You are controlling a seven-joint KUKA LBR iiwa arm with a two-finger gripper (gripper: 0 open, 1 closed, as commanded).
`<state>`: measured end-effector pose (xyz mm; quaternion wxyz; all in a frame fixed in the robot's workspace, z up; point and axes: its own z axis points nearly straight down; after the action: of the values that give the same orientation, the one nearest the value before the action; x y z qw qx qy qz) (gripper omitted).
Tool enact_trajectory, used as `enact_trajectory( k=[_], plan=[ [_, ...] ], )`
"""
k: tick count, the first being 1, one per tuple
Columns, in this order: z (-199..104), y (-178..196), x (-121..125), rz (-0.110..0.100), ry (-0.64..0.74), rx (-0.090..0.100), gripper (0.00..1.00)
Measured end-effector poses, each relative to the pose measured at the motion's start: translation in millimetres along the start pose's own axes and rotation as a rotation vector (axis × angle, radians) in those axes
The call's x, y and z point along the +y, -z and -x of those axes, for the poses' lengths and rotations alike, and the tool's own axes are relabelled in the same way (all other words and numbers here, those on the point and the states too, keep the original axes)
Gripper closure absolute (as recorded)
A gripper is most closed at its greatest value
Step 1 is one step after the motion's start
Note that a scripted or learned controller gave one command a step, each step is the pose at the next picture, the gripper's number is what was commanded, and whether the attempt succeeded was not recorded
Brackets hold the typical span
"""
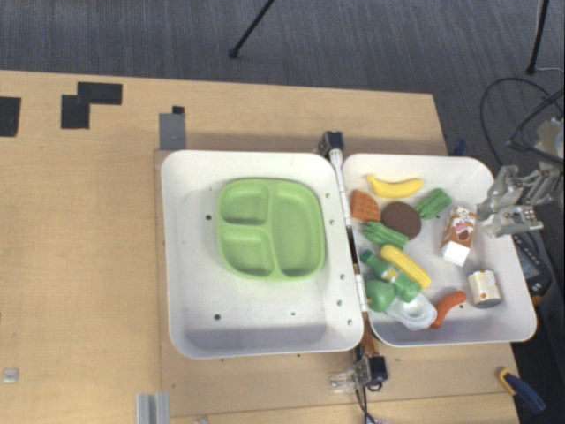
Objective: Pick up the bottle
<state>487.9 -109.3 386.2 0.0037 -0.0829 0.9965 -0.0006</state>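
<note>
The bottle (381, 283), green, lies in the right bin (508, 325) near its left wall, just beside a corn cob (405, 267) and above a white cup (413, 312). A banana (395, 185), a brown disc (400, 219) and a small carton (458, 230) lie farther off. The tool (508, 203) hangs over the bin's right edge, well apart from the bottle; its state cannot be told. The left bin (194, 325) holds a green divided plate (269, 228), both on the counter (79, 263).

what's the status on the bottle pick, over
Gripper at right bin's right rim, holding nothing. Green bottle lies untouched at that bin's left side. Corn and white cup crowd it.
</note>
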Motion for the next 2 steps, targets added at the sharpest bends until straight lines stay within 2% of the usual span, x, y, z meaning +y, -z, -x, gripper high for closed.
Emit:
enact_trajectory(
  k=[1,2],
  plan=[
    [4.5,-32.7,-78.7,-0.001,0.069,0.001,1.00],
    [-7.0,-66.3,-89.2,0.000,0.214,0.002,1.00]
  ],
)
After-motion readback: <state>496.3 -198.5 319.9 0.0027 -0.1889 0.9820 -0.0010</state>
